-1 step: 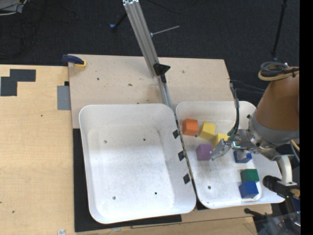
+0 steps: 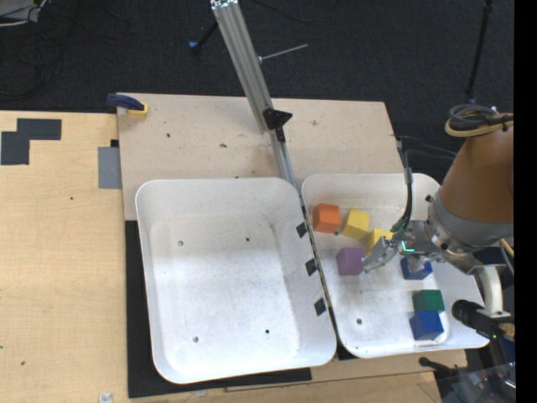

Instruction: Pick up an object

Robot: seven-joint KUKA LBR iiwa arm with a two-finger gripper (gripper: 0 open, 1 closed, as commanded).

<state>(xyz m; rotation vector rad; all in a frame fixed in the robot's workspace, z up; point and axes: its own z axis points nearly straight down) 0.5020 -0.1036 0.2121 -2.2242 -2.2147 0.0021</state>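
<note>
In the right bin [image 2: 369, 338] lie an orange cube [image 2: 326, 217], a yellow cube [image 2: 357, 224], a purple cube [image 2: 350, 261], a green cube [image 2: 429, 299] and two blue cubes [image 2: 427, 324] [image 2: 414, 268]. A second yellow piece [image 2: 380, 237] peeks out beside the gripper. My gripper [image 2: 377, 255] hangs low over the bin's middle, just right of the purple cube and close to it. The arm's orange band [image 2: 480, 179] and grey wrist cover the bin's right side.
The left bin [image 2: 168, 200] lies beside the right one, with black clips [image 2: 309, 266] along the shared wall. A slanted aluminium bar [image 2: 248, 65] rises behind the bins. A blue clamp [image 2: 127, 102] sits at the board's far left corner.
</note>
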